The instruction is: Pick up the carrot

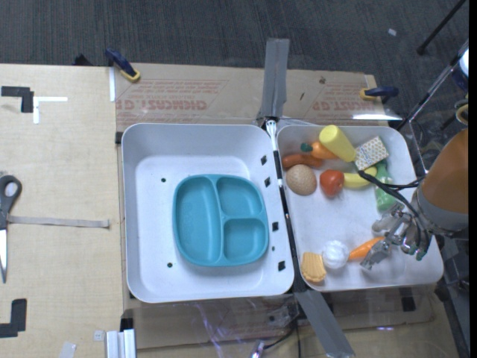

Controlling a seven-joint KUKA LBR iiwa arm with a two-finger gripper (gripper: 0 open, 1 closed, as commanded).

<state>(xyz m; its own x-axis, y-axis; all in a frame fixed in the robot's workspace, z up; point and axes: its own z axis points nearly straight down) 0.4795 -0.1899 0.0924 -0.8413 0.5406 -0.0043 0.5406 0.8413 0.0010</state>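
Bench top (pixel 59 177) is tan board, with scissors (pixel 6 222) lying at its far left edge and black tape marks near them, well apart from the bins. Two clamps, blue with yellow, sit at the back edge: one (pixel 123 64) behind the left bin, one (pixel 380 92) behind the right bin. Left bin (pixel 141 274) holds one teal divided plate (pixel 221 220), three compartments, lying flat near the middle; nothing on it. Right bin (pixel 328 215) carries all the toy food. Back cluster: yellow cylinder-shaped piece (pixel 337 142) tilted, a beige patterned block (pixel 371 154) just beside it, a small orange-red piece (pixel 304 159) against the divider side, a tan egg-shaped piece (pixel 301 179), a red tomato-like ball (pixel 332 181) next to it, a yellow banana-like piece (pixel 356 180), and a green item (pixel 384 192) at the right wall. Front cluster: a yellow-orange ridged piece (pixel 314 267) at the front left corner, a white rounded piece (pixel 335 254) touching or just beside it. The carrot (pixel 365 247) lies in the front right part of the right bin, just right of the white piece, orange, angled. Arm (pixel 447 185) comes in from the right over that bin's right wall. Gripper (pixel 381 250) is low at the carrot's right end, fingers slightly apart, dark cabling draped behind it; cannot tell whether the carrot is actually between the fingers or just beside them. White piece is the nearest obstruction on the carrot's left side.
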